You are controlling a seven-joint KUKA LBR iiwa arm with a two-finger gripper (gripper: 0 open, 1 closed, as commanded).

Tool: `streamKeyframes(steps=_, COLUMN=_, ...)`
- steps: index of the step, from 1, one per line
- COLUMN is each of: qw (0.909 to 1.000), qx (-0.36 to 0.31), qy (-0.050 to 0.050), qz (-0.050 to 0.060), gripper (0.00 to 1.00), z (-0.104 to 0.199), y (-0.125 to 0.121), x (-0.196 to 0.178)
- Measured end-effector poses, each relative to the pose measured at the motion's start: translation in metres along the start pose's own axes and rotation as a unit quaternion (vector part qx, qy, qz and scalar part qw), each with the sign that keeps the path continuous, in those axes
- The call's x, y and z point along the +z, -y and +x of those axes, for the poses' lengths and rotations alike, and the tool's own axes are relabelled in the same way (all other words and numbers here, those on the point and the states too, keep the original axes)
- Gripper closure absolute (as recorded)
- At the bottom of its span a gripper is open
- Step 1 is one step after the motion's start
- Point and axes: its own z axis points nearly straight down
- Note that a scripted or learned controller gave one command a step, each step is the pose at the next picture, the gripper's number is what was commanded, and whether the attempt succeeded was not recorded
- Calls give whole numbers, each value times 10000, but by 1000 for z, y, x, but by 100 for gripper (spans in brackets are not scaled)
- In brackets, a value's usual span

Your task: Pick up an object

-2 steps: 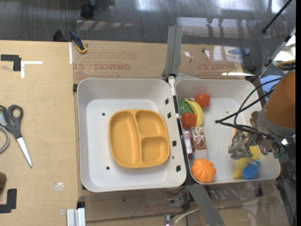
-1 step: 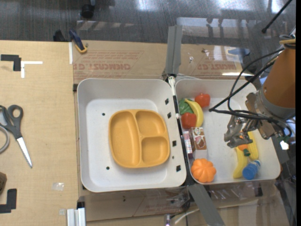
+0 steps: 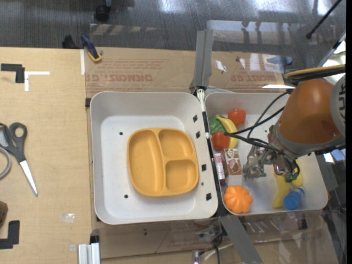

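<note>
Cardboard sheet (image 3: 140,70) behind left bin: red print, upside down and mirrored, letters too distorted to read with certainty | cardboard sheet (image 3: 256,76) behind right bin: similar red print, also reversed, unreadable | small packet (image 3: 232,161) in right bin: printed label, too small to read | no other legible text

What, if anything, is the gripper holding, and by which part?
Cannot be told: the gripper hangs low in the right bin beside the banana, with nothing visibly gripped.

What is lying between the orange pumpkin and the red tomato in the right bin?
In the camera view, a small brown-and-white snack packet lies between the pumpkin and the tomato, on the right bin's floor.
</note>
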Motion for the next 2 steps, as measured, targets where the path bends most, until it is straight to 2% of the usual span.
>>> streamKeyframes(steps=1, qw=9970, qx=-779, qy=14, qz=5, gripper=100, z=26, y=59, x=-268)
streamKeyframes(steps=2, qw=9875, qx=-1579, qy=-7, qz=-6, gripper=100, z=24, y=53, x=-77)
